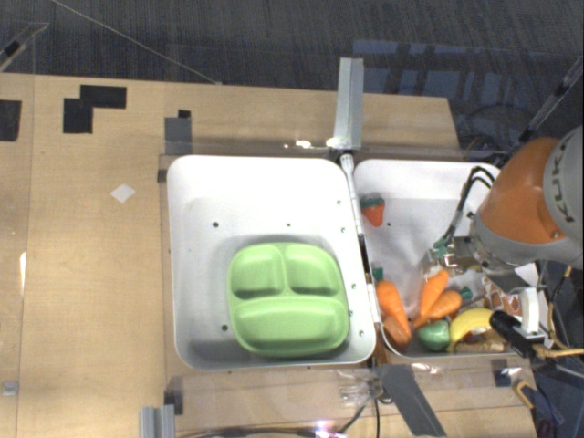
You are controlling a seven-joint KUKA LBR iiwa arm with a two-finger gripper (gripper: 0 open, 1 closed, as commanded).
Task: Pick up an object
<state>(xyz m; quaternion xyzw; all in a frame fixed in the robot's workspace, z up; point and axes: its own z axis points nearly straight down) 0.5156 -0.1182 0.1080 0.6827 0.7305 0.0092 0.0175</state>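
**Fingers down among the toy food, grasp unconfirmed**

The fingers [453, 265] sit low in the right bin [411, 194], just above the cluster of toy food at its near end; the wrist and the orange band of the arm [520, 203] cover them from above, so I cannot tell whether they are open or closed, nor whether anything is between them. As a judgement, the task is at the reach-and-grasp stage: the arm is in the bin and over the objects, yet nothing is seen lifted, so the pick itself is still to be shown, and the lift is all left to do.

The right bin holds the candidates; an orange carrot [393, 307] lies along the divider side; two more carrots [438, 297] lie slanted just beside the fingers, touching or nearly touching each other; a green vegetable [434, 335] sits at the near wall, with a yellow banana [473, 322] just beside it; a small red strawberry [372, 211] lies well apart from the rest, near the far end by the divider. The nearest object to the fingers seems to be the upper slanted carrot, though contact cannot be made out.

The left bin [196, 245] holds a green divided plate [288, 299], upright, its three compartments bare; both bins rest side by side on the wooden table [82, 263].
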